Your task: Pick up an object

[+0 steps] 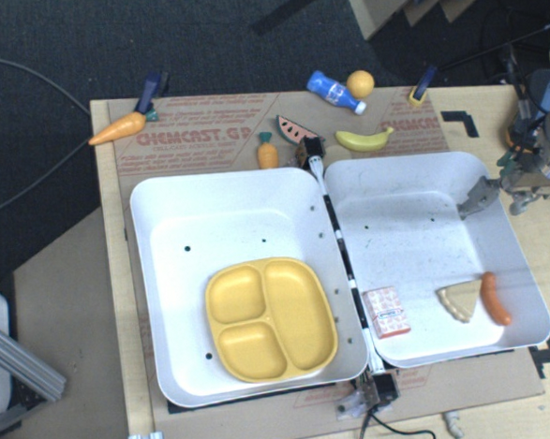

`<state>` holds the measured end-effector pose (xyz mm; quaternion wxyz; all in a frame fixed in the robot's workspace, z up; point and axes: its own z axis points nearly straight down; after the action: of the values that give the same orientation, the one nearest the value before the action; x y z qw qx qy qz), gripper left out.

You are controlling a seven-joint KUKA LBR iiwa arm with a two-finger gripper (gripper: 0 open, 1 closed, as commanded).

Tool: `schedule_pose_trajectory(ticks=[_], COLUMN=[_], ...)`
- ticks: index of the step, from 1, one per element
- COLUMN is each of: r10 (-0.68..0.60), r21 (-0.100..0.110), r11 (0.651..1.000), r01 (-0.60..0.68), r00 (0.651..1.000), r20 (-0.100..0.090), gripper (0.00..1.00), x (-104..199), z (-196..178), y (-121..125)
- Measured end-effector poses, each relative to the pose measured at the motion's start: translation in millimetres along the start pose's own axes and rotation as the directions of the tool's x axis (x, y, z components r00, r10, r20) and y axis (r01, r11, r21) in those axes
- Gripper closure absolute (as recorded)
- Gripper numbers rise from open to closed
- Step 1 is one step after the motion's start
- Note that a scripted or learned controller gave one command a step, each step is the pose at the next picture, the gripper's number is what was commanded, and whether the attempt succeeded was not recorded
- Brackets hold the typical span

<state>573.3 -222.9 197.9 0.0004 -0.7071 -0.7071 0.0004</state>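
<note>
My hand (485, 197) sits at the right bin's (413, 171) upper right edge, low over the rim. Whether it is spread or pressed together, I cannot tell; nothing shows between the fingers.

Right bin: the floor beneath and left of my hand is bare white, open room across the upper and middle part. Objects cluster along the near edge: a hot dog (495, 299) close to the right wall, a sandwich wedge (459, 301) just beside it on the left, apart or touching I cannot tell, and a small red-and-white box (387, 311) near the divider. All three lie well apart from my hand, toward the camera.

Left bin (163, 231): a yellow divided plate (271, 317) fills the near centre; bare floor on the far side.

Surface (203, 125) beyond the bins: banana (364, 139) just past the right bin's far rim, blue bottle (334, 91), orange ball (360, 83), watermelon slice (295, 129), a small carrot (268, 154), a larger carrot (117, 130) at the far left corner.
</note>
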Motion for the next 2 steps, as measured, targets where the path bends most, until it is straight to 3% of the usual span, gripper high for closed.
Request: schedule_pose_trajectory(ticks=[1, 2], r10=[0.001, -0.001], r21=[0.000, -0.002], r11=[1.000, 1.000], r01=[-0.001, 0.001], r00=[1.000, 1.000], r20=[0.000, -0.002], gripper=[0.00, 0.00], x=[-1.1, 3.1], z=[-11.3, 103.4], y=[-54.7, -70.3])
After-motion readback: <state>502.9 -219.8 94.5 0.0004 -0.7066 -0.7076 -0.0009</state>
